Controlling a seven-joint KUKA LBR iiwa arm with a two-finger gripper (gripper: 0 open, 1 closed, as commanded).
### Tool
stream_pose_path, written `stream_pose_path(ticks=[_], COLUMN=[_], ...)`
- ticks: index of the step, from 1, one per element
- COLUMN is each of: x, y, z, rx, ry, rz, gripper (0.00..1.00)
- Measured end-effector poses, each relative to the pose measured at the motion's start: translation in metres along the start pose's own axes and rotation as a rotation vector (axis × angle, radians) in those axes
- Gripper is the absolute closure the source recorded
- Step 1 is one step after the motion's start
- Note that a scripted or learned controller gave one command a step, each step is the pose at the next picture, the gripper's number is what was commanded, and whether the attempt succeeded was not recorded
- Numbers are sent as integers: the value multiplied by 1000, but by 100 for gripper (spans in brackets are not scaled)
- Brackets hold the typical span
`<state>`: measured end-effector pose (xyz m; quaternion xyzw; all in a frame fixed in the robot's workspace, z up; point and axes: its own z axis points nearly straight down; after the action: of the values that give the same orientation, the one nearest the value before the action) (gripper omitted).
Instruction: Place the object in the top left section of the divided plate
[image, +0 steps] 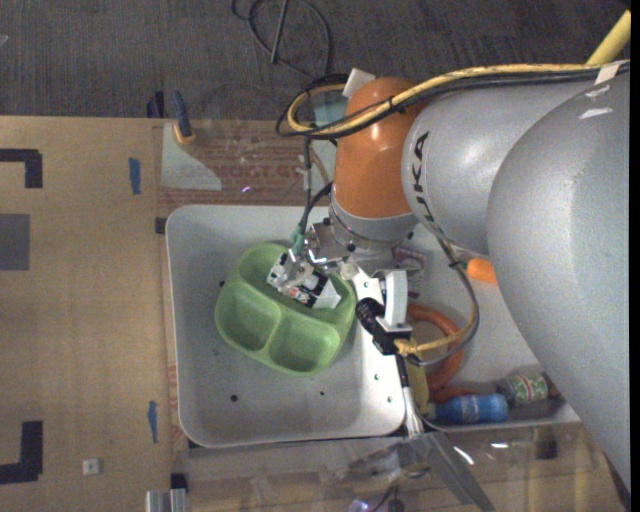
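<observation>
A green divided plate (262, 325) lies tilted in the left white bin (200, 300). My gripper (297, 277) hangs over the plate's upper right compartment, close to its rim. Between and under the fingertips there is a small white and dark shape, too small to tell what it is or whether it is held. The grey arm with its orange band (375, 130) comes in from the right and covers part of the plate's right edge.
In the right bin lie an orange ring (447, 335), a blue bottle (470, 408), a yellow piece (417, 380) and a small can (525, 385). Cables hang from the wrist. Blue tape marks sit on the wooden bench at left.
</observation>
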<state>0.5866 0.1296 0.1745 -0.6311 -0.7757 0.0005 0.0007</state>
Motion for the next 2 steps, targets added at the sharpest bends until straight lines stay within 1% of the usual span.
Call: stream_pose_path(ticks=[1,2], x=[-66,-114], y=[1,-14], z=[-36,-83], rx=[-3,-6], ry=[-1,-3], rz=[1,-271], gripper=[0,0])
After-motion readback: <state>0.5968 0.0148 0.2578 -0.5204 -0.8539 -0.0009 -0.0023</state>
